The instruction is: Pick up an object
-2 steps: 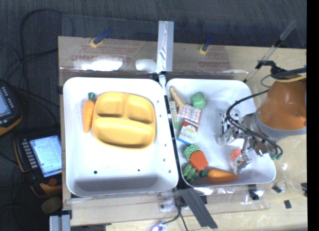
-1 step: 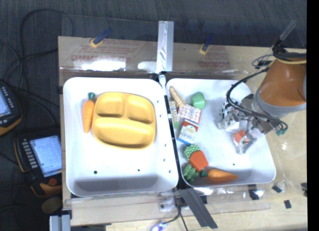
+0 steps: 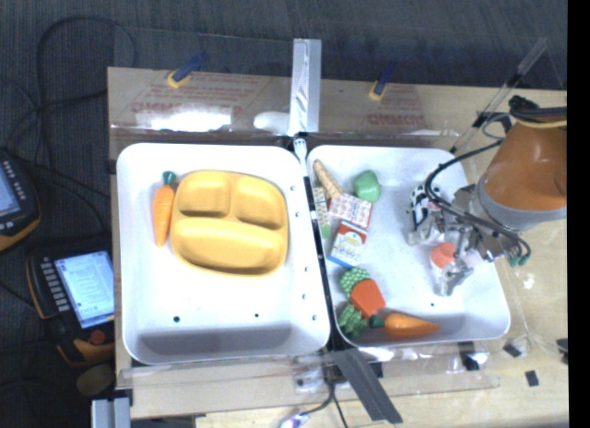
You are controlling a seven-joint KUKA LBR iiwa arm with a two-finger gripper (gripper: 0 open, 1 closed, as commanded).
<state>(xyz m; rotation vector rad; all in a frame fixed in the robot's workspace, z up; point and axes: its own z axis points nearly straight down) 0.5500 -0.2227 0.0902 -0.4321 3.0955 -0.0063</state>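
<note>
risk sits mostly in the reach: the gripper (image 3: 444, 265) hangs low in the right bin (image 3: 479, 325), near its right side, while the toys lie well apart along the left wall. whether its claw is wide or narrow i cannot tell; cables and metal blur it, and a small red-orange patch by the wrist may be part of the tool or a toy. nearest candidates are the orange carrot (image 3: 407, 325) by the front wall and the red block (image 3: 367, 296) beside it. both crowd the green pieces (image 3: 351, 280) and the wall, so a descent there could, i judge, nudge the pile or pinch two things. the green ball (image 3: 367, 184) could roll away
</note>
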